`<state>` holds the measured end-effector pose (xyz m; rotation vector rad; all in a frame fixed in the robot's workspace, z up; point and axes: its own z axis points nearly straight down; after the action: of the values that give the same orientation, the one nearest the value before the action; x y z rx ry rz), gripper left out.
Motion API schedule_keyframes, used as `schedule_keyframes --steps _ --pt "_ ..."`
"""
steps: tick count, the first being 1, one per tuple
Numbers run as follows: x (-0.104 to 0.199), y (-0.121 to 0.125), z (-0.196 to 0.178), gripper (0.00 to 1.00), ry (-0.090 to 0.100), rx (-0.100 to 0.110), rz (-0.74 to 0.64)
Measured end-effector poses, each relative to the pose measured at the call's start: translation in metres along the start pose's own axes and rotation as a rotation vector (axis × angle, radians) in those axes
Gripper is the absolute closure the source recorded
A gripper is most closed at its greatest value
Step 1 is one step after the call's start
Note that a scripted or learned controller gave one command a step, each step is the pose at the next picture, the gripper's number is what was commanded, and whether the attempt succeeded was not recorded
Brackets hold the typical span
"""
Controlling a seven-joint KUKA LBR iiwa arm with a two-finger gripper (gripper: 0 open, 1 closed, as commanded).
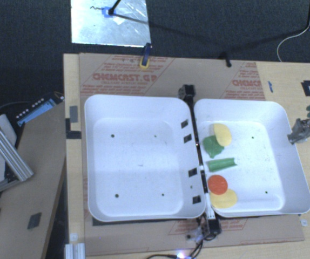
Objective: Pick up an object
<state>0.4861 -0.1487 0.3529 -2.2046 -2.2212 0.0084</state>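
nothing is picked yet: the gripper [305, 129], its state impossible to tell, sits outside the right bin [290, 161], well apart from the orange disc [217, 184] inside it.

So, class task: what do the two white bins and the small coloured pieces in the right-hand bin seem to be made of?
The two shallow white bins look like moulded plastic, smooth and faintly glossy, with rounded corners and soft reflections. The small round orange piece, the long green piece and the pale yellow piece show flat, saturated colour and soft outlines, so perhaps plastic or foam; the view is too coarse to say which.
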Motion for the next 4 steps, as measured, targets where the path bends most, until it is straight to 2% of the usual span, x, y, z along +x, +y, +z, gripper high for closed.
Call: schedule_keyframes --steps 1,2,3,4 --pt "0.022 -0.001 -0.192 1.0 -0.009 -0.035 0.0" --pt "0.077 0.0 -0.095 1.0 -0.003 -0.007 -0.002" --pt "0.104 0.023 -0.121 1.0 -0.005 -0.018 0.001" --pt "0.113 0.041 -0.183 1.0 -0.005 -0.022 0.002"
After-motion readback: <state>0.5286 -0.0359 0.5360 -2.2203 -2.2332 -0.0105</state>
